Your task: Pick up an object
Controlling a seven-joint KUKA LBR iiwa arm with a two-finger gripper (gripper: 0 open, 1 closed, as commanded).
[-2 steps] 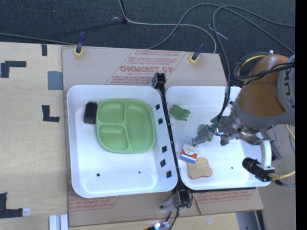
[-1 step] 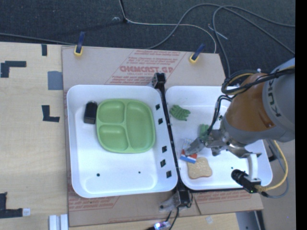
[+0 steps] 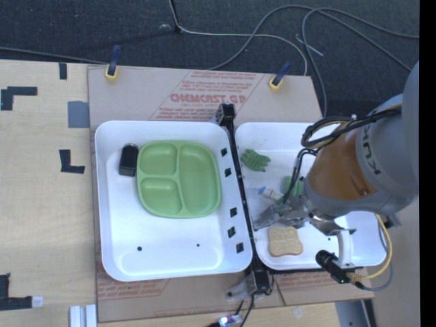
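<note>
In the right bin a tan slice of toy toast lies flat near the front wall. My gripper hangs just above the toast's far edge, its dark metal parts spreading left toward the divider. A green leafy toy lies at the back left of this bin. A small blue-and-grey piece sits just left of the gripper, and a green sliver shows beside the wrist. The grey arm with its orange band covers the bin's right half.
The left bin holds a green divided plate with a small black block at its left edge. Black clips line the divider between the bins. Cables trail over the dark floor behind the bench.
</note>
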